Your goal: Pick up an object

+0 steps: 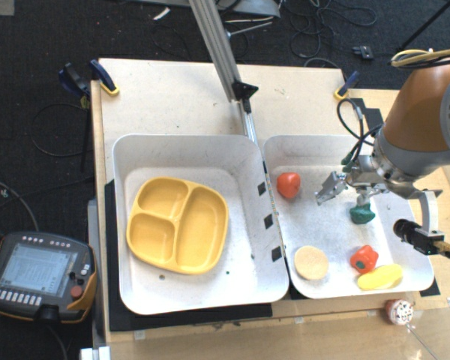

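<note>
The right bin [337, 147] holds several small objects: a red tomato-like piece [288, 185], a dark green piece [362, 215], a tan round disc [311, 262], a red pepper [364, 258] and a yellow piece [379, 277]. My gripper [347, 192] hangs over the middle of this bin, open, with nothing between its fingers. One finger [331, 189] points toward the red piece, a short way to its right. The other finger sits just above the green piece.
The left bin [127, 156] holds a yellow divided plate [178, 224]. A slanted metal pole [219, 40] rises above the ridge between the bins. A teach pendant [37, 274] lies off the bench at lower left. A small ball [398, 311] rests by the bench's front edge.
</note>
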`<action>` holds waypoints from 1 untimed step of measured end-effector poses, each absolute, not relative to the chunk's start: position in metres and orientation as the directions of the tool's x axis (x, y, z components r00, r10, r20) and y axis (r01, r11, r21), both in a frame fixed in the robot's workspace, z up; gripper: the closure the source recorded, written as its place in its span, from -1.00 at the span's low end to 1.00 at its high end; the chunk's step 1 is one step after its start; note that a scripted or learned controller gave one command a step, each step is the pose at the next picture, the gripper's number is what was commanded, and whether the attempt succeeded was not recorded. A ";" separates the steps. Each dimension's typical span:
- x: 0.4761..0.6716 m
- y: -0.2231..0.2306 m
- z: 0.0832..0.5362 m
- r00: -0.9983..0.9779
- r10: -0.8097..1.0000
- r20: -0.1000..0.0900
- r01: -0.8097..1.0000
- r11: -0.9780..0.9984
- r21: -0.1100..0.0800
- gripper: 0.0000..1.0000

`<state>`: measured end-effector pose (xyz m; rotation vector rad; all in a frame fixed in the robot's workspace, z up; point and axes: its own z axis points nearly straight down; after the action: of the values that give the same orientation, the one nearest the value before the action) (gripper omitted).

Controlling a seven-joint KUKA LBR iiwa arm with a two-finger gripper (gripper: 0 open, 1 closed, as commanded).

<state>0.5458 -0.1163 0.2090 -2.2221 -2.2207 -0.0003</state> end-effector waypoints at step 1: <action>0.590 -0.124 0.224 -0.004 1.000 -0.001 1.000 0.004 0.004 -1.00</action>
<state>0.5897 -0.1243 0.2244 -2.2201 -2.2285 -0.0033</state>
